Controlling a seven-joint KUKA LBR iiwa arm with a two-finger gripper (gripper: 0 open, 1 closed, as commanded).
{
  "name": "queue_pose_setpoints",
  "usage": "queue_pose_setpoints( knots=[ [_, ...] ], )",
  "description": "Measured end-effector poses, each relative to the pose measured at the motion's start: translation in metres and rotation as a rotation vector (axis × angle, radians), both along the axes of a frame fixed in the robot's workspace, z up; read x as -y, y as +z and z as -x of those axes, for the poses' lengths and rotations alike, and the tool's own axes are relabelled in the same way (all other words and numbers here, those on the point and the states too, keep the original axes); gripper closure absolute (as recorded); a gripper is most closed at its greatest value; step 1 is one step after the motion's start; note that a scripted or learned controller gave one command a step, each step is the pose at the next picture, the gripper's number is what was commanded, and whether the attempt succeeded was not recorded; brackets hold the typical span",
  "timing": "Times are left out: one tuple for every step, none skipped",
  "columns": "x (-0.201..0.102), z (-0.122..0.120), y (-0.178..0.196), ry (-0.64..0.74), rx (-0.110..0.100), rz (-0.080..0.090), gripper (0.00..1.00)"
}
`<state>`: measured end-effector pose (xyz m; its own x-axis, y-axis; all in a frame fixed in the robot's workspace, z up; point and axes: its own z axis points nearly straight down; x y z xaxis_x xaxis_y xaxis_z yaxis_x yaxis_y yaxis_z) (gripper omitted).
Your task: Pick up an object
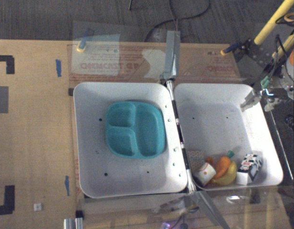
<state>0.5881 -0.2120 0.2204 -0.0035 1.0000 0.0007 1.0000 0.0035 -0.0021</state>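
Note:
Small objects huddle in the near part of the right bin (pixel 218 123): a white cup (pixel 206 172), an orange carrot (pixel 223 163), a yellow banana (pixel 227 176), a black-and-white cow toy (pixel 250 165) and a white block (pixel 241 178). My gripper (pixel 258 100) hangs over the bin's far right rim, well away from that pile. It is open, with its fingers spread and nothing between them.
A teal divided plate (pixel 136 129) lies in the middle of the left bin (pixel 89 151). A metal divider (pixel 171 56) runs between the bins at the back. Cables and a yellow pole (pixel 275 15) stand beyond the bench at the right.

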Motion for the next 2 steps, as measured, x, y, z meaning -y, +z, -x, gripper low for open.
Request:
queue_pose_setpoints(
  knots=[
    [0.006, 0.088, -0.126, 0.118, 0.003, -0.008, 0.0],
    [-0.034, 0.105, -0.132, 0.417, 0.014, 0.008, 0.0]
  ],
)
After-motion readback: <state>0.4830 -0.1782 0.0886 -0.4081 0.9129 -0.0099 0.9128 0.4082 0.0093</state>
